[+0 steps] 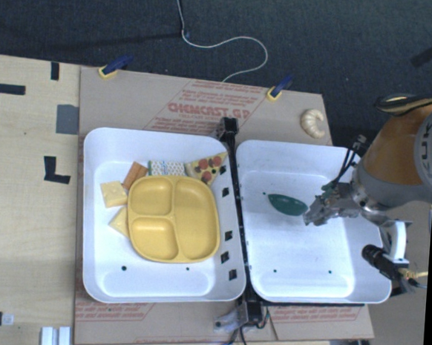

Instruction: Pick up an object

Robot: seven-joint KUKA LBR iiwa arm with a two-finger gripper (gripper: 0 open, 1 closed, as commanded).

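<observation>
Two white bins sit side by side on a cardboard sheet [206, 108]. The left bin [93, 262] holds a yellow divided plate [174, 218] lying over several flat pieces along its upper-left edge. The right bin [304, 283] holds one green object [285, 204], near its upper centre. The arm [403, 157] enters from the right. The gripper [318, 213] is just beside the green object's right end. Whether its fingers are spread or closed cannot be told.

Robotics lab: white bins [166, 143] on taped cardboard [206, 108], loose cable [211, 43].
</observation>
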